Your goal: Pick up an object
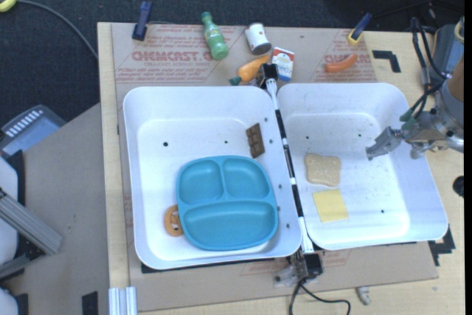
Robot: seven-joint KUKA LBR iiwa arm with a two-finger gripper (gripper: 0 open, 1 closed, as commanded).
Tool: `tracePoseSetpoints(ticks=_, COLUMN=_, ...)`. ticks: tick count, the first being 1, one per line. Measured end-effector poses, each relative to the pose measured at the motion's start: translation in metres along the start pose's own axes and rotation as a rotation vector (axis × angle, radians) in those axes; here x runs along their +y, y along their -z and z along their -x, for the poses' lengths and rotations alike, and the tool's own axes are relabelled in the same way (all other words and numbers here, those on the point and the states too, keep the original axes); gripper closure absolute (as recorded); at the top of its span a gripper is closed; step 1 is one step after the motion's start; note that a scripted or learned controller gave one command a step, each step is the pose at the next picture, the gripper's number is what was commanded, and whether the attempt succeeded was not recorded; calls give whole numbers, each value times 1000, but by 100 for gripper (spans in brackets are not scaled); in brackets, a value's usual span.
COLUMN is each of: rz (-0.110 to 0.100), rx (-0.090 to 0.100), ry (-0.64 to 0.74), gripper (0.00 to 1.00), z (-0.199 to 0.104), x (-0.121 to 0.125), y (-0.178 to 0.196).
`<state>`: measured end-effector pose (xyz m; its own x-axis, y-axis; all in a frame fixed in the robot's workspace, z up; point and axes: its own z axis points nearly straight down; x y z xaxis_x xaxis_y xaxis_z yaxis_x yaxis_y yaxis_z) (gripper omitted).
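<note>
Claw (377,146) over right bin (413,103), near right edge; grip state unclear, nothing visibly held. Toast (323,169) lies left and slightly lower, mid-bin; cheese (330,206) just below it.

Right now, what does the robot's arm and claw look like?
The arm comes in from the right. It is grey, with dark cables looping beside it, and a bit of orange shows at the picture's edge. Its claw is small, grey and metal-looking, sticking out over the right white bin.
</note>
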<state>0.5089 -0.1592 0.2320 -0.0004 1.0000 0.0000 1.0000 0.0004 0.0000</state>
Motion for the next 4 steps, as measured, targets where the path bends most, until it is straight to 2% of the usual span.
tracePoseSetpoints(ticks=1, rz=-3, rx=2, ry=1, gripper=0, z=-57, x=11, y=-60)
tracePoseSetpoints(ticks=2, rz=0, rx=0, ry=0, gripper=0, z=-53, x=-6, y=-148)
tracePoseSetpoints(ticks=3, rz=1, rx=0, ry=0, gripper=0, z=-58, x=75, y=-147)
tracePoseSetpoints(ticks=4, rz=1, rx=0, ry=1, gripper=0, z=-68, x=85, y=-147)
